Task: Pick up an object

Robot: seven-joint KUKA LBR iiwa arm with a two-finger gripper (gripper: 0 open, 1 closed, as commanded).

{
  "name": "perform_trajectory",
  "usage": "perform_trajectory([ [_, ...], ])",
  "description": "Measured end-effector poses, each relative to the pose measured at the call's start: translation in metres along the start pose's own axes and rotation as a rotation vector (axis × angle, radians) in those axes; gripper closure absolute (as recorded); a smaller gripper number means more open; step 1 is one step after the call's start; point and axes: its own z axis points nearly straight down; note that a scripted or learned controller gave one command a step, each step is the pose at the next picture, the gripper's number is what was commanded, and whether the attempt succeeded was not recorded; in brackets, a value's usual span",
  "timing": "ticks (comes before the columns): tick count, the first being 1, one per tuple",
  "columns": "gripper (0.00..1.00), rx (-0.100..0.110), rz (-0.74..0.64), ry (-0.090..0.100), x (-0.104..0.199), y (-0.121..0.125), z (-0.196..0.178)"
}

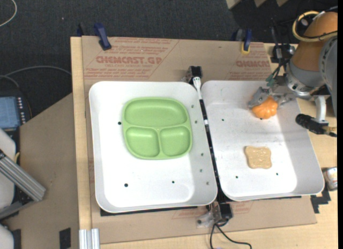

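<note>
Low over the far right corner of the right bin (300, 186), the gripper (269, 97) is seen reaching in from the right. Its fingers are spread a little, and an orange object (265, 108) is seen between and just under them, so it seems to be gripped. Whether the orange object is lifted off the bin floor cannot be told. A tan toast-shaped piece (258, 157) is laid flat in the same bin, nearer the front edge and well apart from the gripper. A green tray (157, 128) with three parts is set in the middle of the left bin (107, 189). Both bins are placed side by side on a brown board (134, 55).
</note>
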Motion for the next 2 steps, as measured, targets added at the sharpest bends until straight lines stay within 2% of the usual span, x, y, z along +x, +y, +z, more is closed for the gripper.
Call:
perform_trajectory([
  [1,0.0,-0.007,-0.004,0.005,-0.006,-0.008,-0.001],
  [2,1.0,-0.01,-0.006,0.002,-0.005,-0.008,-0.012],
])
